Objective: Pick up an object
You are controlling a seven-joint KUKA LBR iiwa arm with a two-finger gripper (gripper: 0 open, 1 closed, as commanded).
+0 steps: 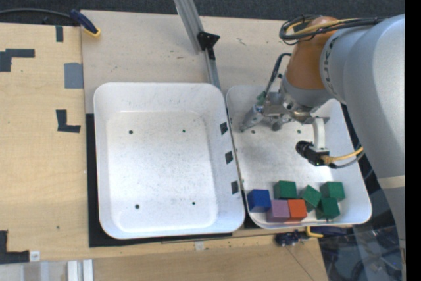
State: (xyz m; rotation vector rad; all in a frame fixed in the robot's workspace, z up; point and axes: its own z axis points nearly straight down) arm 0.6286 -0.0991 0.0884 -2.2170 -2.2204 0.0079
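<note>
Blocks: 7 small blocks sit bunched at the near end of the right bin (348, 141): blue block (259, 199), purple block (280, 210), orange block (297, 208), and 4 green blocks (309, 197) around and behind them. Several touch each other.
Jaws: the jaws (253, 118) hang over the far left part of the right bin, above bare white floor; nothing lies between them. Whether they are spread or closed I cannot tell, since the slanted view blurs the tips.
Jaws to blocks: well apart; the cluster lies at the opposite end of the same bin.
Arm: the grey arm (368, 69) with its orange band (306, 69) reaches in from the right and covers part of the bin's far right side.
Left bin (105, 141): just beside the right bin, their rims touching along the middle.
Surface (39, 141): light wood with dark tape marks on the left.
Stage: judged as before any grasp; no block is lifted.
Risk 1: closing here would likely catch only air, because no block lies under the jaws.
Risk 2: at the cluster, tight packing may leave no gap for a finger, so a block could be pushed aside or 2 pinched together.
Risk 3: blocks near the rim could wedge against the wall.
</note>
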